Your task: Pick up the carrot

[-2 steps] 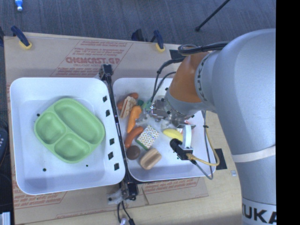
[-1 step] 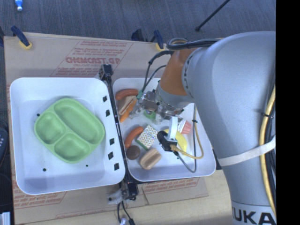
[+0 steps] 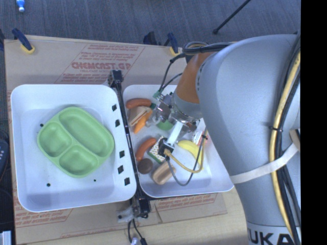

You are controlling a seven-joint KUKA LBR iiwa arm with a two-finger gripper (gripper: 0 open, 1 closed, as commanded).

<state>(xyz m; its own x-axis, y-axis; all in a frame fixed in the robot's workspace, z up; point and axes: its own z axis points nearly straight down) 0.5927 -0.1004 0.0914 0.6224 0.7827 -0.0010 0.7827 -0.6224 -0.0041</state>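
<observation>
The carrot [image 3: 144, 147] is a short orange tapered piece lying at a slant by the left wall of the right bin [image 3: 219, 180], about mid-depth. My gripper [image 3: 156, 111] hangs low over the far part of that bin, above and to the right of the carrot. It is close to a reddish-brown sausage [image 3: 138, 104] and a small orange and tan piece [image 3: 139, 120]. Nothing can be seen held, and the wrist hides the fingertips. The big grey arm covers the bin's right side.
Near the carrot lie a round brown piece [image 3: 145, 166], a tan bun-like piece [image 3: 162, 174], a yellow fruit [image 3: 189, 148] and a small green bit [image 3: 163, 124]. The left bin [image 3: 25, 188] holds a green divided plate [image 3: 76, 141]. A black clip rail [image 3: 122, 137] separates the bins.
</observation>
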